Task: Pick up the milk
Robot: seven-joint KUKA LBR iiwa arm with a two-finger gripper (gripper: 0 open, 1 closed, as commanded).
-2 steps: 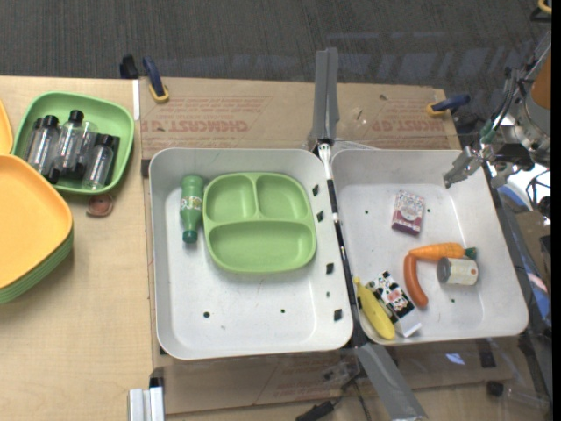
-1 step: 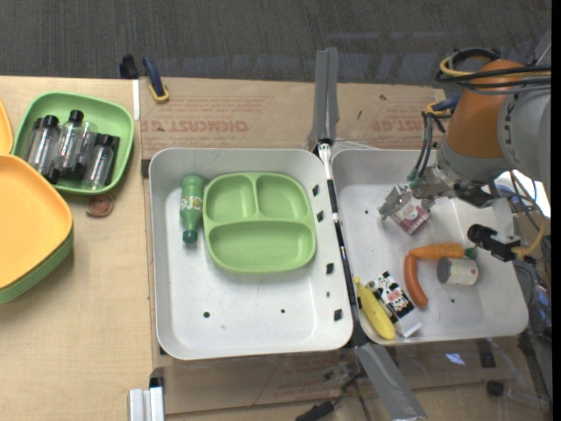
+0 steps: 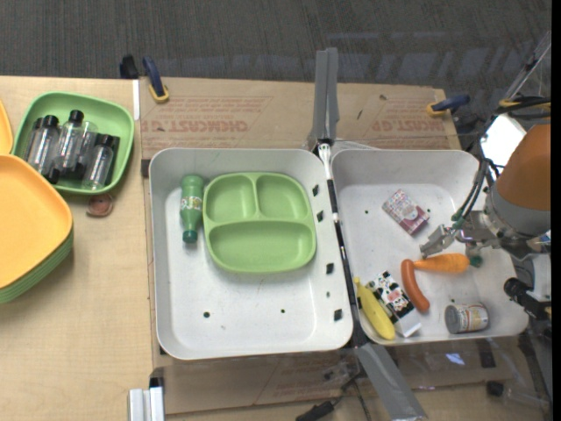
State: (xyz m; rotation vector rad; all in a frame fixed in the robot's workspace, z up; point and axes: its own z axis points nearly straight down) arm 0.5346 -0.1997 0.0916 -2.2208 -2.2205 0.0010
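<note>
We are looking at a task that is not yet done: the small black-and-white cow-patterned milk carton [image 3: 394, 302] is lying flat on the floor of the right-hand shallow white bin [image 3: 351, 191], near its front wall, with nothing lifting it. It is resting just beside the yellow plastic banana [image 3: 376, 311] on its left and the red toy sausage [image 3: 415, 285] on its right, close enough that it may be touching both. We are reading its long axis as running diagonally, from the upper left toward the lower right of the view, with the paler end pointing down toward the bin's front edge; which end is the top is too small to tell. The grey two-finger gripper [image 3: 436, 241] is hanging over the same bin, above the orange toy carrot [image 3: 444, 264] and apart from the carton. We cannot tell how the jaws are standing. In our judgement, the approach, the grasp and the lift are all left to do.
</note>
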